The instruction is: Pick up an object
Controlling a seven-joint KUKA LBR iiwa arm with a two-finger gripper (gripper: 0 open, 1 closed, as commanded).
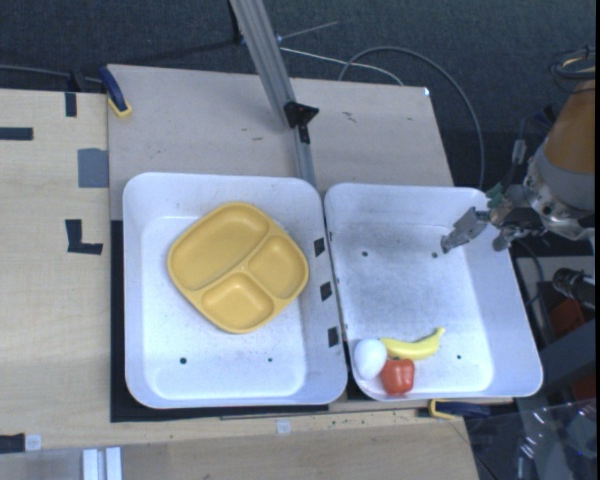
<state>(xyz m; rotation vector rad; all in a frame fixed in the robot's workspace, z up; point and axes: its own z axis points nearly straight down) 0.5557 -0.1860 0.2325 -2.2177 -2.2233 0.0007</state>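
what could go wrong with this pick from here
The banana, white egg and red pepper are bunched in the right bin's near corner, so a grasp may snag two or hit the wall. The gripper sits at the far rim, well away from them.

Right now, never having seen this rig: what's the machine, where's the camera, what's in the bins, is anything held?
One fixed camera looks down on the bench at a slant. The machine is a single robot arm, grey with an orange band, reaching in from the right. Its two-finger gripper hovers over the upper right edge of the right bin, with nothing visibly between its fingers. The left bin holds a yellow divided plate with three compartments. In the right bin's lower left corner sit a toy banana, a white egg-like ball and a small red fruit, clustered close together. A metal pole rises behind the bins.
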